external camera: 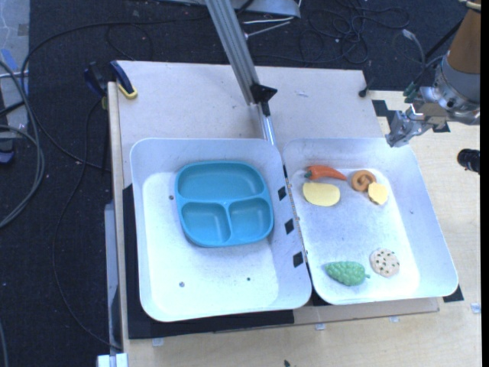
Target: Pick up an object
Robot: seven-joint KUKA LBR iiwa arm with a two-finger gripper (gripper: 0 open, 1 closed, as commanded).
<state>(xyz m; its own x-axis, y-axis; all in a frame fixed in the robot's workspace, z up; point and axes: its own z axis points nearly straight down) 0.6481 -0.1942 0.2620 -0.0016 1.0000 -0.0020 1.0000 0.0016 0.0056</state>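
Camera view from above the bench: the gripper (399, 134) hangs over the far right corner of the right bin (428, 235), and whether it is spread or closed cannot be told at this size. Below and to its left lie a carrot (324, 173), a yellow piece (321, 195) and a curled orange piece (363, 179) touching a smaller yellow one (377, 194). Nearer the camera, well apart from the gripper, sit a cookie (384, 262) and a green leafy piece (347, 272). A blue divided tray (225, 202) rests in the left bin (153, 281). No lettering is readable.
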